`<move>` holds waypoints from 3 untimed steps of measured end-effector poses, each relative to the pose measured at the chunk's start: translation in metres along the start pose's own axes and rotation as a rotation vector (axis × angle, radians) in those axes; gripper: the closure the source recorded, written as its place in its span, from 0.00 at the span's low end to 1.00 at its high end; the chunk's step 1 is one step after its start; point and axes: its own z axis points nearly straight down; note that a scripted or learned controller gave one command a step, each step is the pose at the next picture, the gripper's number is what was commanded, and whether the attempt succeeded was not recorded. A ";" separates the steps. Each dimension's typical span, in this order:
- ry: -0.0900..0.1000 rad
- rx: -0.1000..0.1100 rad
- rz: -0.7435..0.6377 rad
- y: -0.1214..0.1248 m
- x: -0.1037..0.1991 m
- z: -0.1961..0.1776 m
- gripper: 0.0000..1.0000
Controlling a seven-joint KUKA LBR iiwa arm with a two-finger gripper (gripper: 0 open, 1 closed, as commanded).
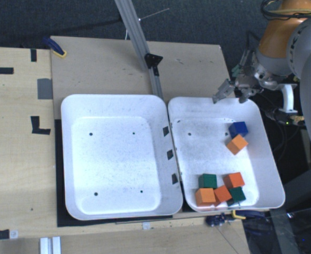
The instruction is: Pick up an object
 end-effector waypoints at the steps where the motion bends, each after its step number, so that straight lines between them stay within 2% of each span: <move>1: -0.001 0.001 0.001 0.000 0.000 0.000 0.00; 2: 0.001 0.007 0.000 -0.001 0.003 0.065 0.00; 3: 0.000 0.006 0.000 -0.002 0.004 0.113 0.00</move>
